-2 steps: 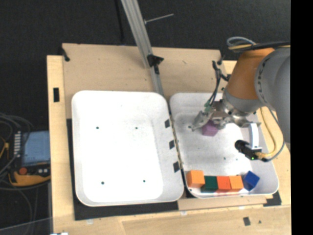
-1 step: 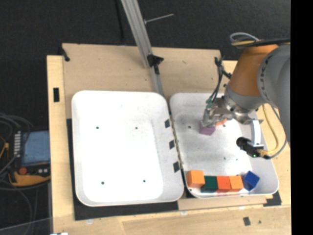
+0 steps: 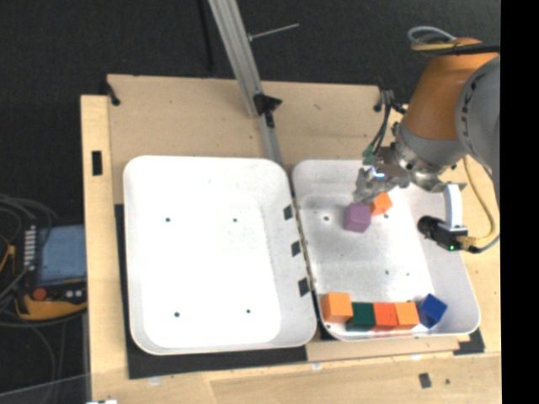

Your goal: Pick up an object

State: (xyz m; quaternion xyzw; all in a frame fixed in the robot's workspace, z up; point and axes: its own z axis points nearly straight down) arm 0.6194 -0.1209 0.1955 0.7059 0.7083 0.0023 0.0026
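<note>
- Orange-banded and rising toward us, the arm (image 3: 438, 108) reaches in from the right, and its jaws hang low over the far part of the right bin (image 3: 383, 263). We cannot tell whether the jaws are spread or pressed together.
- A small orange block (image 3: 381, 202) sits just under the jaws. We cannot make out whether it is touching them or merely beside them.
- A purple block (image 3: 357, 217) lies just beside that one, toward the bin's middle. Either could be the thing to pick up.
- We judge the main risk to be the crowding: closing on one block may nudge or clip the other, and a grip that lands on an edge or corner could let the piece slip on the lift.
- Along the near wall sit an orange cube (image 3: 338, 305), a green cube (image 3: 363, 315), two more orange ones and a blue cube (image 3: 432, 308), well apart from the jaws.
- To the left lies the left bin (image 3: 210, 251), white and shallow.
- Both bins rest on a pale wooden worktop (image 3: 168, 116), with a slanted metal pole (image 3: 240, 49) behind and dark floor around.
</note>
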